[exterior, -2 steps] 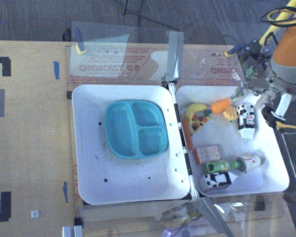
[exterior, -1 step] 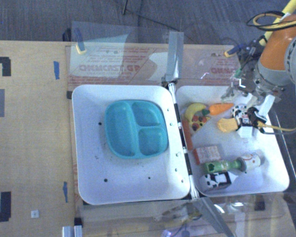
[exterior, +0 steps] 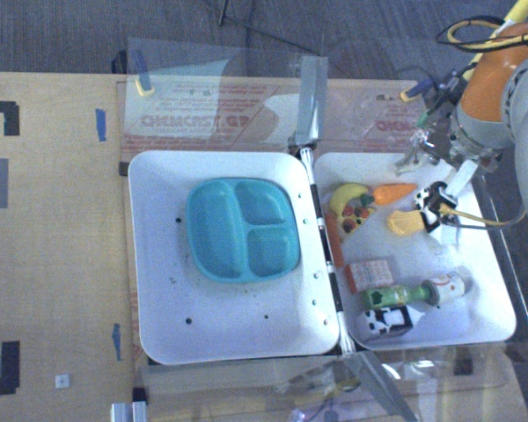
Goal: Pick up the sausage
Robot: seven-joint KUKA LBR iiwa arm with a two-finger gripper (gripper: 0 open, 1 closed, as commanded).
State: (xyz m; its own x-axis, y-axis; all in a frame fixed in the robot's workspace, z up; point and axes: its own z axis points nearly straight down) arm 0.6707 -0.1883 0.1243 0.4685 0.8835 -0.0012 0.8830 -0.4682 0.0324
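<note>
No legible text on anything

The sausage point(exterior: 333, 240) (reddish-brown, slender) lies lengthwise against the right bin's left wall.

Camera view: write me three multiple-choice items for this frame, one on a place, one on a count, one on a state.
1. Where is the blue plate?
A. In the left bin
B. In the right bin
C. On the bench outside the bins

2. How many compartments does the plate have?
A. Two
B. Three
C. Five

3. How is the bottle placed?
A. Standing upright
B. Lying on its side
C. Lifted in the claw

Answers:
1. A: the plate lies in the middle of the left bin.
2. B: one long section on the left and two smaller ones on the right.
3. B: the bottle lies flat on the floor of the right bin, near its front edge.
</note>
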